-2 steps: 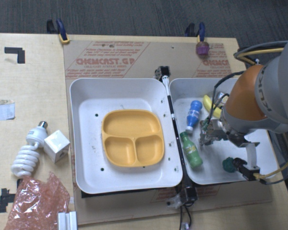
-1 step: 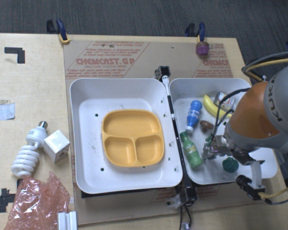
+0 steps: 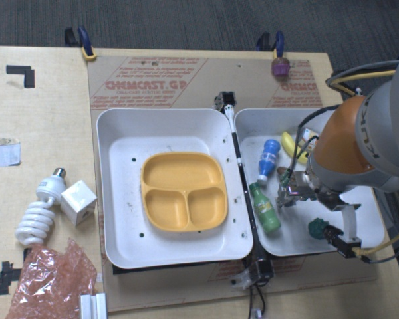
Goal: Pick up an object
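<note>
End effector: low in the right bin; grip state cannot be determined. Green bottle lies just beside it, blue bottle beyond. Pick judged incomplete; grasp and lift remain.

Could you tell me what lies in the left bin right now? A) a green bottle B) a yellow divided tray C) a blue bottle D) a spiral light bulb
B: the yellow divided tray sits flat in the left bin.

My right bin is crowded: green bottle, blue bottle and banana hem me in. The tray fills the left bin's middle.
</note>
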{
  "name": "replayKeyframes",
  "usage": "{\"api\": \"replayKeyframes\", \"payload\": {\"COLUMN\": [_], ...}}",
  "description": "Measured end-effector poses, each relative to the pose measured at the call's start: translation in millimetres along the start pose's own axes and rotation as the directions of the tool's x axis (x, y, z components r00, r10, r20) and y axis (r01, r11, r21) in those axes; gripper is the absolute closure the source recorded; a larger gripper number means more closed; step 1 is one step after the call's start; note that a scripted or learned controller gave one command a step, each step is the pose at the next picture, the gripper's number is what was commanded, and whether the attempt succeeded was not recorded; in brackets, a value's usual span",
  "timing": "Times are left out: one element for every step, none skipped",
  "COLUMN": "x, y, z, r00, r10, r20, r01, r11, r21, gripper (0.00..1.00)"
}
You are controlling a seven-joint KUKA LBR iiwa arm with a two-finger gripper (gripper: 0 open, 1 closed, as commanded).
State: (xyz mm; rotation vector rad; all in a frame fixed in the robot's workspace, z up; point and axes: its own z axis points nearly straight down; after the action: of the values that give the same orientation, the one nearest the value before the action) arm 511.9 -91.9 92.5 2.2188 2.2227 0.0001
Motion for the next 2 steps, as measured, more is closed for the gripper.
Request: {"api": "replayKeyframes", "payload": {"x": [-1,-15], "y": [54,5], "z": [0,0], "r00": [1.000,1.000], "r10": [-0.001,0.002], "r20": [0.000,0.000], "r01": [0.001,-0.002], "r11": [1.000,1.000], "r21": [0.001,0.001], "gripper": [0.00,0.00]}}
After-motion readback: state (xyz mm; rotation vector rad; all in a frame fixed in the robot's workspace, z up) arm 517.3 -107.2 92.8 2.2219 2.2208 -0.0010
